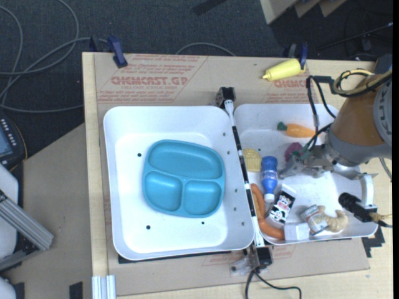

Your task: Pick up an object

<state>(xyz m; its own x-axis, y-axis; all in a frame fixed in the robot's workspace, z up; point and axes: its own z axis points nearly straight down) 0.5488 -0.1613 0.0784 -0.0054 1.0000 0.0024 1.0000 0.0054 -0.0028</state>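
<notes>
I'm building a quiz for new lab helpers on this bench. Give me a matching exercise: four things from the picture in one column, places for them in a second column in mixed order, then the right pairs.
Things:
1. blue divided plate
2. toy carrot
3. blue bottle
4. yellow object

Places:
A. far end of the right bin
B. on the bench beyond the bins
C. right bin, near the divide between the bins
D. middle of the left bin

Pairs: 1-D, 2-A, 3-C, 4-B
</notes>
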